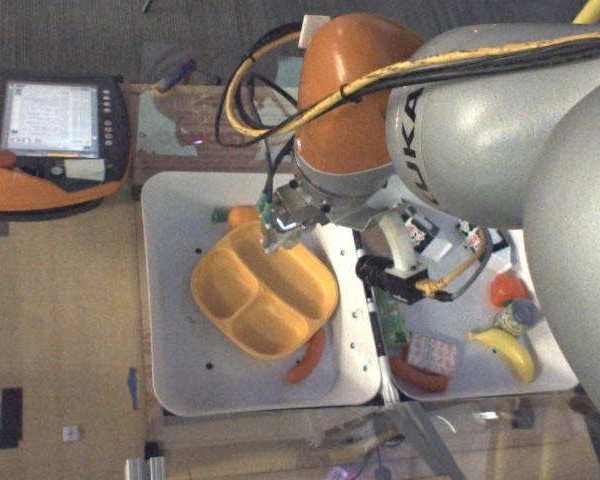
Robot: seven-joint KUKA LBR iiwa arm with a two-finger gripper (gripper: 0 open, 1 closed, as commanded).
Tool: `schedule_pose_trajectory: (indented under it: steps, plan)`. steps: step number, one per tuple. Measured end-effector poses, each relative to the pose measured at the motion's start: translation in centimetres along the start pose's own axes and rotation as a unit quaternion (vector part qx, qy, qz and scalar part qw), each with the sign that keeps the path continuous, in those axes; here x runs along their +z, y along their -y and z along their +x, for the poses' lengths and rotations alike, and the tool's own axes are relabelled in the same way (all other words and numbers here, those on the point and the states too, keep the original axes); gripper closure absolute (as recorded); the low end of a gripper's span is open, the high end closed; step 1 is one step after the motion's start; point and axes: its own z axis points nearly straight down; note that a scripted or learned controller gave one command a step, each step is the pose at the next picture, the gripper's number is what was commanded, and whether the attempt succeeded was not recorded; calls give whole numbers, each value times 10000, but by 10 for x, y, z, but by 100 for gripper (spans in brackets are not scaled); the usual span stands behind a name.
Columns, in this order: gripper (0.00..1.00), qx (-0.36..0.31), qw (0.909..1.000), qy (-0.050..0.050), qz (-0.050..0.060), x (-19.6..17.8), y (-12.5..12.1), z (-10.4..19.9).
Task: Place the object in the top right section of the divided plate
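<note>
White bins [170,298] on a tan bench — gripper [277,230] state unclear — pendant [50,138] nearby.

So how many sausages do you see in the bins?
2. One sausage lies in the left bin by the plate; another in the right bin. The arm may hide more.

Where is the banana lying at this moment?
The banana lies in the right bin, near its front right corner, just below a red and green toy and right of the patterned packet.
</note>
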Motion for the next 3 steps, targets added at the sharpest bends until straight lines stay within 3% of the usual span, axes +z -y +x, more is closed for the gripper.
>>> schedule_pose_trajectory:
  steps: [1,2,3]
  plan:
    - [100,198,9998,7,-21,-19,2,-5]
    - [100,-21,10000,0,5,7,9,23]
    - [100,-12,10000,-1,5,-1,8,22]
